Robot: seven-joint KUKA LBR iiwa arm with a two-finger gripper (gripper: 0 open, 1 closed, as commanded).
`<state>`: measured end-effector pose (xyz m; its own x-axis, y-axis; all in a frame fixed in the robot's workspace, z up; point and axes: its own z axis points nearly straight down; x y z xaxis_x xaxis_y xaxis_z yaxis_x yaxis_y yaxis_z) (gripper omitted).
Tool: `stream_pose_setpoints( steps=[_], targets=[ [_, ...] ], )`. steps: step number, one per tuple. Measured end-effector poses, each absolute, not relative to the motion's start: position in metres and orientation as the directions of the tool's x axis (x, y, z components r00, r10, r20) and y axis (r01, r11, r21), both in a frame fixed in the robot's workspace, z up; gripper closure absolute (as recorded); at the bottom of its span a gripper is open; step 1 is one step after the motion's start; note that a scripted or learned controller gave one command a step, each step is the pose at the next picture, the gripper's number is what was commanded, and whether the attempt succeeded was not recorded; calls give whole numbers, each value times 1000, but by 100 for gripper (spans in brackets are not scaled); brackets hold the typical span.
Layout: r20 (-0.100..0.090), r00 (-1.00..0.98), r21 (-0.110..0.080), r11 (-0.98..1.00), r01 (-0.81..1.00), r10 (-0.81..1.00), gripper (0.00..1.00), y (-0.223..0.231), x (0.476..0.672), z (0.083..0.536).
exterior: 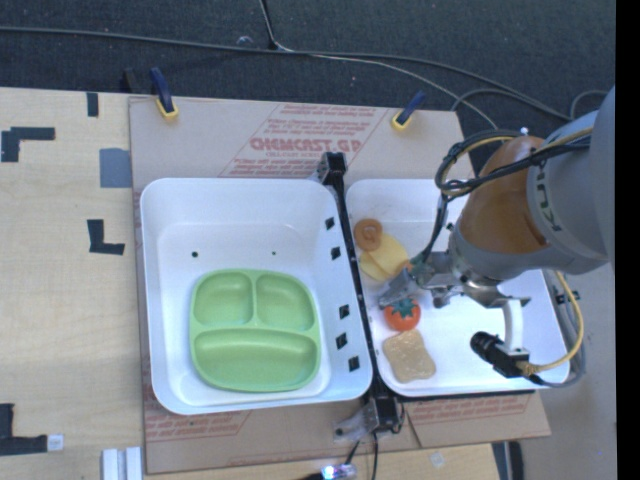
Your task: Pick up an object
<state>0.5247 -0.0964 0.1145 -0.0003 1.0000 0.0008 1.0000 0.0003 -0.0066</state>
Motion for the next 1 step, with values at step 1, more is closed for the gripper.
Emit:
stream_pose_setpoints(
  steps=[1],
  targets=[
    [1,-2,-3,2,1000,1000,100,-96,526,127]
  ],
)
